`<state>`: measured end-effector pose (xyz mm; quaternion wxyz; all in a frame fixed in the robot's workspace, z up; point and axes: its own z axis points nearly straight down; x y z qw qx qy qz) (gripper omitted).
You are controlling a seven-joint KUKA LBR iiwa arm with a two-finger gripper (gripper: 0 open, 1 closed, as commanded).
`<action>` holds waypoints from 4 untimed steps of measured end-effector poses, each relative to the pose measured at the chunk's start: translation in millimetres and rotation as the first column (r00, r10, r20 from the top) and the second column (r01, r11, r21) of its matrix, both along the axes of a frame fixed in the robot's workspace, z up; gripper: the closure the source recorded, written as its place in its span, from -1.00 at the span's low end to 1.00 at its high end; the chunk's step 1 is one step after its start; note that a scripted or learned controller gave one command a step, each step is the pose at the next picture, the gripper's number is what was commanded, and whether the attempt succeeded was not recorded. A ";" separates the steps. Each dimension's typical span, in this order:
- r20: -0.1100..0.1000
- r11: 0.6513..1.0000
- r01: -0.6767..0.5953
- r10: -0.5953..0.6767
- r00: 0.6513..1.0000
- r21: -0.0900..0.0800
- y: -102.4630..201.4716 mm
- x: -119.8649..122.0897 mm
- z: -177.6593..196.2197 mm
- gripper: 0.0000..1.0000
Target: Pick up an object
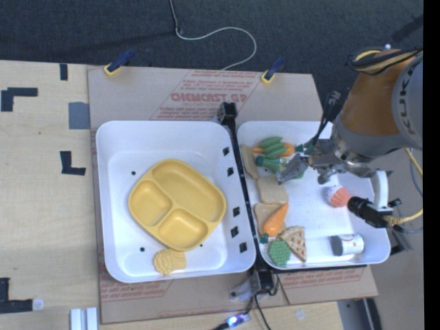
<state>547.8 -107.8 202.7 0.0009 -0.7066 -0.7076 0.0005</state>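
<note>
My gripper (294,169) hangs low over the right bin (313,130), its tip pointing toward the bin's left side, just beside a cluster of green and orange toy vegetables (271,148). Whether anything sits in my grasp, or how my jaws stand, I cannot tell from this angle; the tip is dark and blurred against the white floor.

Counting outward in my bin: one bunch of green pods with an orange piece, one pale bread slice (272,192) just under my tip, one carrot (276,218) lying tilted across a second tan slice, one pizza wedge (295,242), one green broccoli-like piece (279,252), one orange-and-white toy (338,196) to my right, and one white can with a red band (348,244) near the front right corner.

The left bin (110,184) holds one yellow divided plate (177,203) with three compartments and one yellow corn cob (169,260) at its front edge.

Red print on the cardboard (199,91) behind the bins reads roughly "CHEMCAST GP".

My arm (375,108) comes in from the right, orange band uppermost, wrist bent down and leftward.
</note>
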 end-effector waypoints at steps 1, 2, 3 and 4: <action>-0.006 1.000 0.001 -0.001 1.000 0.000 4.9 -1.1 -64.2 -1.00; -0.001 1.000 0.002 -0.002 1.000 -0.001 5.5 -1.6 -116.8 -1.00; 0.000 1.000 0.000 0.000 1.000 0.002 6.9 -1.1 -104.4 1.00; 0.003 1.000 0.000 0.000 1.000 0.000 12.2 1.9 -61.7 1.00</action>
